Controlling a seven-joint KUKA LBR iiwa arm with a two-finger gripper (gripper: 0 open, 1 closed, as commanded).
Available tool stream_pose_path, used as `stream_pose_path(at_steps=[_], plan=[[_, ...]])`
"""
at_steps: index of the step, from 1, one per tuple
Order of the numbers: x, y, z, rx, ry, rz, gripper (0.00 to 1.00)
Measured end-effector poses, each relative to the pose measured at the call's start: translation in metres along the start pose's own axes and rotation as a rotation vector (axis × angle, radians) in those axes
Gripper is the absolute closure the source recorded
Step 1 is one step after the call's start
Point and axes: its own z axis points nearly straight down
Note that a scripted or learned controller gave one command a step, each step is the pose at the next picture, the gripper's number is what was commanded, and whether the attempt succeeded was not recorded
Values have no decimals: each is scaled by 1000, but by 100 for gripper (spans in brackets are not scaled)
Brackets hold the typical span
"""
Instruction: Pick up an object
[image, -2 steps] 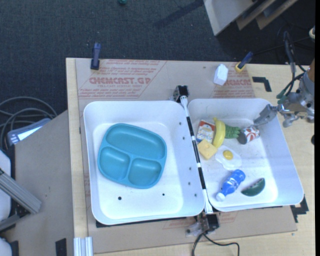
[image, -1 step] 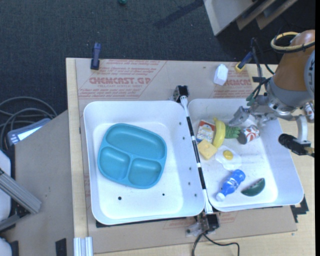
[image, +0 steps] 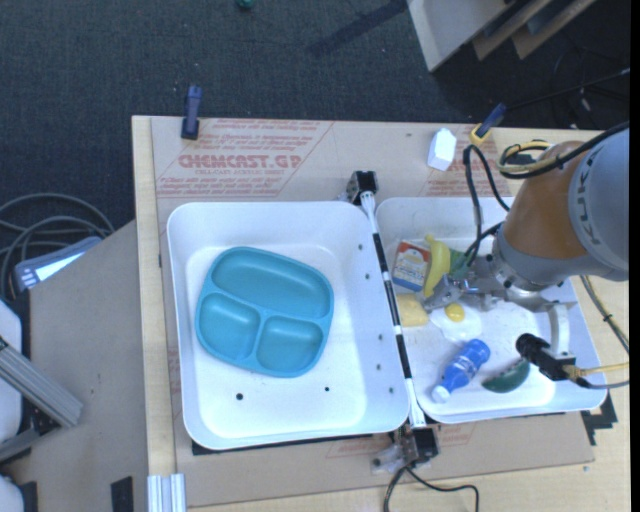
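The right bin (image: 575, 398) holds several small objects. A red and white box (image: 409, 266) lies at its left, with a yellow banana-like piece (image: 437, 262) and a green item (image: 461, 260) beside it. A yellow piece (image: 412, 313) and a toy fried egg (image: 455, 315) sit lower down. A blue bottle (image: 463, 366) and a dark green curved object (image: 506, 377) lie near the front wall. My gripper (image: 455, 289) hangs low over the bin's middle, just above the egg and right of the banana piece. I see nothing held in it.
The left bin (image: 200, 400) carries a blue divided plate (image: 264, 311). A divider with black clips (image: 361, 184) separates the bins. The grey and orange arm (image: 560, 225) covers the right bin's far right part. Cables (image: 485, 160) run over the back edge.
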Motion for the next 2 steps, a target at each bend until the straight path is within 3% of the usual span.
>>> stream_pose_path(at_steps=[1,2], plan=[[6,-59,0,1,1,0,0],[4,59,-1,-4,-1,-1,0]])
